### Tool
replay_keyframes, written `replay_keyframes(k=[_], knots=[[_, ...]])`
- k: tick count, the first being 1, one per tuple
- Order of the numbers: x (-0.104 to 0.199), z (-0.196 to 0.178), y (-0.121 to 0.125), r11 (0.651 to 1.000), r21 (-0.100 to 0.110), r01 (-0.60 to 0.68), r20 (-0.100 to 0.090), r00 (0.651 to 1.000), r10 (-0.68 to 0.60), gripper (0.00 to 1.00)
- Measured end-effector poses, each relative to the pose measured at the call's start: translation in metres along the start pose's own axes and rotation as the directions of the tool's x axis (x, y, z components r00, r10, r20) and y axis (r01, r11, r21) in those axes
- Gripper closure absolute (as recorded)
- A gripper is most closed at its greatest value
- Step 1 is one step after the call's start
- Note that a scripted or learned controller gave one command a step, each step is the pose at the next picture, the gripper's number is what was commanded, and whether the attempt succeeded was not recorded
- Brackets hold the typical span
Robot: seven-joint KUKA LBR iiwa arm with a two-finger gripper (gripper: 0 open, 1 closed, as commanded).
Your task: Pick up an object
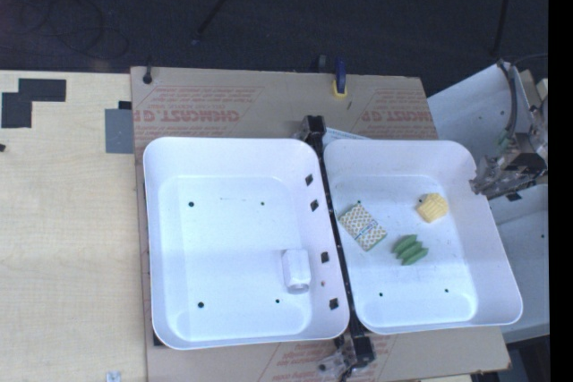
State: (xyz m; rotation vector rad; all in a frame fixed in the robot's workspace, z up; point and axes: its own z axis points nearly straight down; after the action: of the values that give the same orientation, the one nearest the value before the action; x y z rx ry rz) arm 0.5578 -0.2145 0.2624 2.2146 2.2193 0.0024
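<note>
Approach stage: gripper (507,173), finger state impossible to tell, hovers beside the yellow object (432,207); next, descend onto it.

A yellow corn piece (432,207), a green bean pod (410,250) and a checkered little packet (363,225) lie in the right bin (497,300). A white cup (296,269) lies on its side in the left bin (170,318).

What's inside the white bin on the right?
In the right bin: a patterned card, a yellow piece and a green piece. Nothing visibly covers them.
</note>
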Motion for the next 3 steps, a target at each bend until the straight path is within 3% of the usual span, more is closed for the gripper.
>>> replay_keyframes(k=[1, 2, 3], knots=[[0.0, -0.064, 0.015, 1.0, 0.0, -0.001, -0.001, 1.0, 0.001, 1.0], [0.079, -0.034, 0.07, 1.0, 0.007, 0.006, -0.006, 1.0, -0.006, 1.0], [0.096, 0.069, -0.09, 1.0, 0.03, -0.006, -0.01, 1.0, 0.006, 1.0]])
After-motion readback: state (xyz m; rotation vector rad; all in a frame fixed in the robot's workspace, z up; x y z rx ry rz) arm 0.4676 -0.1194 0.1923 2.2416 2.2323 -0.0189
